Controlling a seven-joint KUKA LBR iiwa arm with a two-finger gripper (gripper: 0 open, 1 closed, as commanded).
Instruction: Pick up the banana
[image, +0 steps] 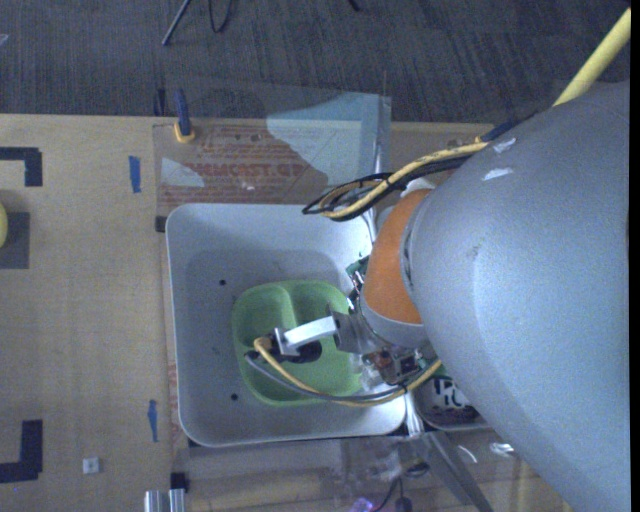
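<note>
Camera view: claw (352, 336) over green dish (268, 308)

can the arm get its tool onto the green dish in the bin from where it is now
Probably yes. The tool hangs over the right side of the green dish in the white bin, and nothing visible lies between them. The arm hides the dish's right edge, so that part is uncertain.
</note>
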